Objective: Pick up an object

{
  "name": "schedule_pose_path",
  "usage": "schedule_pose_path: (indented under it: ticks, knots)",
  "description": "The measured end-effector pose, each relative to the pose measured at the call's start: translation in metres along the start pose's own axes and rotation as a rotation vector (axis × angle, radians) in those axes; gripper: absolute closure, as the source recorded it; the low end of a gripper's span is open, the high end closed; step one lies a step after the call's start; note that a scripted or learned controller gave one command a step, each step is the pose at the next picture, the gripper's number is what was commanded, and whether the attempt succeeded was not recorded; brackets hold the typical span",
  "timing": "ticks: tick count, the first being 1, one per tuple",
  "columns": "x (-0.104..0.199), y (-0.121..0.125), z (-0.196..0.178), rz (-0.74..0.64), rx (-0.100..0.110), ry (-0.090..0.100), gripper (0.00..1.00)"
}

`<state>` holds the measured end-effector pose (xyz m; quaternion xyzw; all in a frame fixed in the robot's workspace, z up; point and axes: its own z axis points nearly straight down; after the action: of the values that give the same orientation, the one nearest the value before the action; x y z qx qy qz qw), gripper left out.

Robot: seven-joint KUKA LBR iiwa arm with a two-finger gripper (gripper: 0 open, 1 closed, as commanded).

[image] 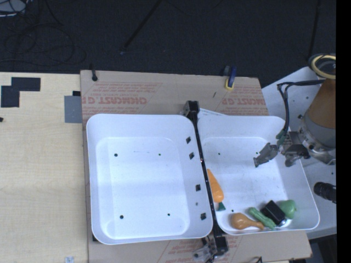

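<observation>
An orange carrot-shaped toy (214, 187) with a green tip was seen lying against the left wall of the right bin (241, 129), in the frame's lower middle. The gripper (270, 153) was hung above that bin's right part; whether it was clenched could not be told. A tan gourd-shaped piece (242, 221), a green piece (286, 207) and a black block (272, 212) were clustered at the lower right corner. The left bin (109, 126) was smooth white plastic.

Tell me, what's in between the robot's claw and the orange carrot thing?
Just bare white bin floor. In the camera view, nothing sits between the gripper and the orange carrot toy.
</observation>
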<state>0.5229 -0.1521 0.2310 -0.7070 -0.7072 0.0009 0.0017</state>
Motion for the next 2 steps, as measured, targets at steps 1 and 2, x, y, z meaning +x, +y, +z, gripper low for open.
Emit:
schedule_pose_path:
  ticks: [1, 2]
  knots:
    - [0.062, 0.09, 0.042, -0.007, -0.004, 0.001, 0.0]
    - [0.017, 0.12, 0.149, 0.002, 0.002, -0.003, 0.0]
